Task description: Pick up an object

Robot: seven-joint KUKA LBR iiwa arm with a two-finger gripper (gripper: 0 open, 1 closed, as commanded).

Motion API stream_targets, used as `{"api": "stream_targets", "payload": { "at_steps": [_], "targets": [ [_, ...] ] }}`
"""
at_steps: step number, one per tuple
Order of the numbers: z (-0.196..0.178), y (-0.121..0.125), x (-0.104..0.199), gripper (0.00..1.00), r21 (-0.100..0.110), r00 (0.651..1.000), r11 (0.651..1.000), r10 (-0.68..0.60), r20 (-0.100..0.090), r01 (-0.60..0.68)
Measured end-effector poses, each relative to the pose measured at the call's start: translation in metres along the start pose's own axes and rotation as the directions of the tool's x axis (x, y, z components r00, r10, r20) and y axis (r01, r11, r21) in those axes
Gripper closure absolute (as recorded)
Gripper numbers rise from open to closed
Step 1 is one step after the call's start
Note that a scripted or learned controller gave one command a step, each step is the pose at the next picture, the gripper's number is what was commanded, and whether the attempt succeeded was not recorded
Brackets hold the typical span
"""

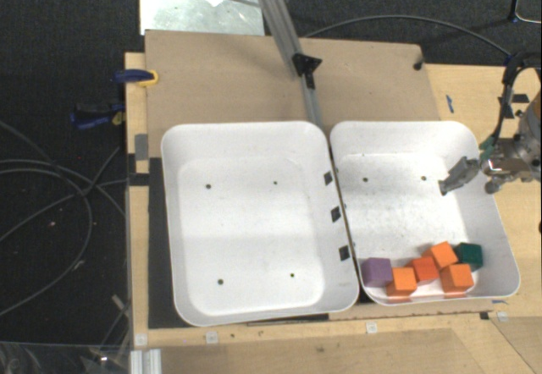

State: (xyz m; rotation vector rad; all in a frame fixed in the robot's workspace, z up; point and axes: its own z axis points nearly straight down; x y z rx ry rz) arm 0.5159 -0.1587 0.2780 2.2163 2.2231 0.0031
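Down at the near edge of the right bin (398, 144) the blocks huddle together: a purple cube (377, 271), four orange cubes (425, 267) and a dark green block (470, 255) tucked against the corner wall. The left bin (246, 220) sits just beside it, the two rims touching. Farther back, over the right bin's far right rim, the gripper (474, 176) hangs with its fingers spread apart and nothing between them, well apart from the blocks.
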Motion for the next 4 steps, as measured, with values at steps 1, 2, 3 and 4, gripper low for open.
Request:
{"api": "stream_targets", "payload": {
  "at_steps": [1,2,3,4],
  "targets": [
    [-0.217,0.036,0.061,0.0,-0.01,1.0,1.0,-0.006,0.001,0.006],
    [-0.137,0.097,0.008,0.0,0.005,1.0,1.0,0.005,0.002,-0.005],
    [-0.269,0.077,0.013,0.0,-0.01,1.0,1.0,-0.001,0.003,0.001],
    [-0.212,0.124,-0.026,0.0,0.004,1.0,1.0,0.004,0.001,-0.004]
  ]
}}
